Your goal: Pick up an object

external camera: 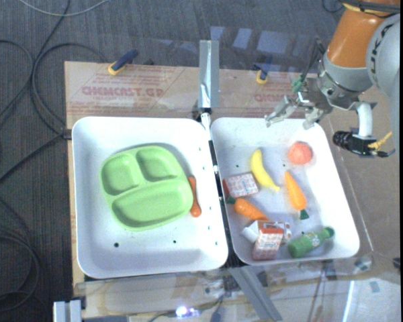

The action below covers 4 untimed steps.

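My gripper (294, 115) hangs over the far edge of the right bin (346, 200), its two fingers spread apart with nothing between them. Below it in that bin lie a yellow banana (262, 170), a red-orange tomato (300, 153), two carrots (295, 191) (249, 209), a small red-and-white box (241, 184), a white-and-red carton (267, 237) and a green bottle (308, 242). The tomato is the nearest item, just in front of the gripper.
The left bin (87, 247) holds a green divided plate (145, 185) with a thin orange carrot-like piece (194, 198) beside its right edge. A metal post (205, 79) stands behind the seam between the bins. Clamps (122, 62) sit on the board behind.
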Available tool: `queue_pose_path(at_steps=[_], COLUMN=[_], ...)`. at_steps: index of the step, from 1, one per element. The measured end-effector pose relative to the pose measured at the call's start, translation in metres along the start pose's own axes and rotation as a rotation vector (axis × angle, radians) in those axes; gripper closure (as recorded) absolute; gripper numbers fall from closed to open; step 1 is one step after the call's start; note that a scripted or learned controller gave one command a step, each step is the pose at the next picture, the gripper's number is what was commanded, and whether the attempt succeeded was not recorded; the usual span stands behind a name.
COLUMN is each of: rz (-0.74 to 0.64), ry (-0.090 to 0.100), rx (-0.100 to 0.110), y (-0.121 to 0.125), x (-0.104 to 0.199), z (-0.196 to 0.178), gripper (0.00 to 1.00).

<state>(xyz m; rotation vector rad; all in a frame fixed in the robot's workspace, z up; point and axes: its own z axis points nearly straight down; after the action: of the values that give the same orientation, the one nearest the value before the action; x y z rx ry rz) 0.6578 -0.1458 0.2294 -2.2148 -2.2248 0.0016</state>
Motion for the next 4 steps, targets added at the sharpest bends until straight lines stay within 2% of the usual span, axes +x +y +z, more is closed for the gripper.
queue_pose_path(at_steps=[1, 2, 3, 4], rz=[-0.005, -0.039, -0.039, -0.042], ry=[-0.003, 0.000, -0.004, -0.001], rx=[0.003, -0.011, -0.014, -0.012], y=[-0.008, -0.017, -0.016, -0.016], x=[-0.006, -0.015, -0.016, -0.014], z=[0.123, 0.139, 0.130, 0.130], gripper=[0.00, 0.00, 1.00, 0.00])
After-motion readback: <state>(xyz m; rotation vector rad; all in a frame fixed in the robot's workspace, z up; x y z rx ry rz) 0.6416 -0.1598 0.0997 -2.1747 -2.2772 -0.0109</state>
